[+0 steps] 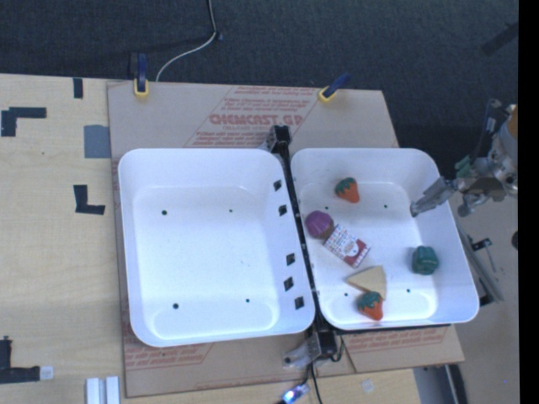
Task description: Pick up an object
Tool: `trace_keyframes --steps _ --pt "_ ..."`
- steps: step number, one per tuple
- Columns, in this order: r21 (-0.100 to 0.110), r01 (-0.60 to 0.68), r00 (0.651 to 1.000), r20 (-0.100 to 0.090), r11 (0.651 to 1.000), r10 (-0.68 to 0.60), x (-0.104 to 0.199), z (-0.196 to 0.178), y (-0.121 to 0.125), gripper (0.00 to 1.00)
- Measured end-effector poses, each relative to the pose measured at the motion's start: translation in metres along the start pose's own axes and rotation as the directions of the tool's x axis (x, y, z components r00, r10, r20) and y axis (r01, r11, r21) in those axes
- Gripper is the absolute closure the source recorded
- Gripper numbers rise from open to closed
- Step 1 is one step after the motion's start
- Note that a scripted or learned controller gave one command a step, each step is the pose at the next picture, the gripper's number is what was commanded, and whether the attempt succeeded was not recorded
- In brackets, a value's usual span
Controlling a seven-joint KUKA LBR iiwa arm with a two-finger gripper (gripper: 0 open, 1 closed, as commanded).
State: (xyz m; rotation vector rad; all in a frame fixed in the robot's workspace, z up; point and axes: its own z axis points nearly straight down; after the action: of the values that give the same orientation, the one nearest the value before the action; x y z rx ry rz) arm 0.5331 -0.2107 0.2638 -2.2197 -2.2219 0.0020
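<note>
The right bin (396, 160) holds several small items: an orange-red strawberry (347, 189), a purple round piece (318, 223), a red and white packet (346, 246), a tan wedge (369, 279), a red fruit with a green top (371, 306) and a green pepper (424, 260). My gripper (443, 204) hangs over the bin's right rim, above and slightly right of the green pepper. Its fingers are spread open with nothing between them.
The left bin (135, 225) adjoins the right one along a black-clipped seam (290, 225). Both rest on a cardboard sheet (244, 116) clamped at the back. A white cable (181, 53) runs behind it.
</note>
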Motion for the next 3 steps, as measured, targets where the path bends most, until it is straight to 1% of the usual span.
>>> trace_keyframes --steps 1,2,3 --pt "-0.019 0.003 1.000 0.007 1.000 -0.003 -0.004 -0.145 0.044 0.00" --pt "-0.002 0.002 1.000 0.003 1.000 -0.002 -0.004 -0.146 0.042 1.00" --pt "-0.015 0.009 1.000 0.002 1.000 -0.009 0.064 -0.250 0.087 1.00"
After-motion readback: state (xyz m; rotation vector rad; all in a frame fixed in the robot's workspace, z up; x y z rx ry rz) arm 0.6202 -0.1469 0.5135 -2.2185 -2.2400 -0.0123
